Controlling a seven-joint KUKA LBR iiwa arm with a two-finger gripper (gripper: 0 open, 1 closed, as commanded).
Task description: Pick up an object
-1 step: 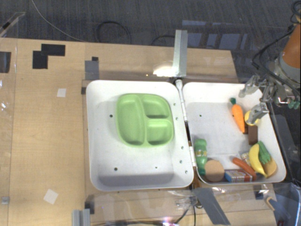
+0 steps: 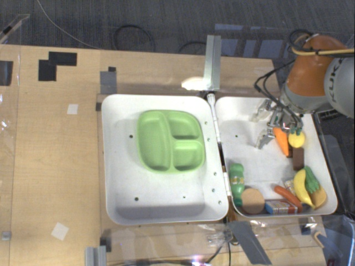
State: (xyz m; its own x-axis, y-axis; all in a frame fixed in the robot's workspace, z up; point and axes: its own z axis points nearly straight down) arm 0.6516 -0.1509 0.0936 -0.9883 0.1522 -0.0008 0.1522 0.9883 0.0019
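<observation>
My gripper (image 2: 263,127) hangs over the upper part of the right bin (image 2: 244,118), its two silver fingers (image 2: 265,139) spread open with nothing between them. An orange carrot (image 2: 282,142) lies just to its right, touching a small yellow fruit (image 2: 297,139) and a brown block (image 2: 298,159). Lower in the bin are a banana (image 2: 301,187), a green piece (image 2: 312,179), a red chili (image 2: 287,195), a green bottle (image 2: 237,179) and a round brown item (image 2: 253,199).
The left bin (image 2: 119,165) holds a green divided plate (image 2: 170,140). A metal divider (image 2: 219,148) runs between the bins. Bare white floor lies in the right bin's upper left part. The arm's orange band (image 2: 310,71) looms at the upper right.
</observation>
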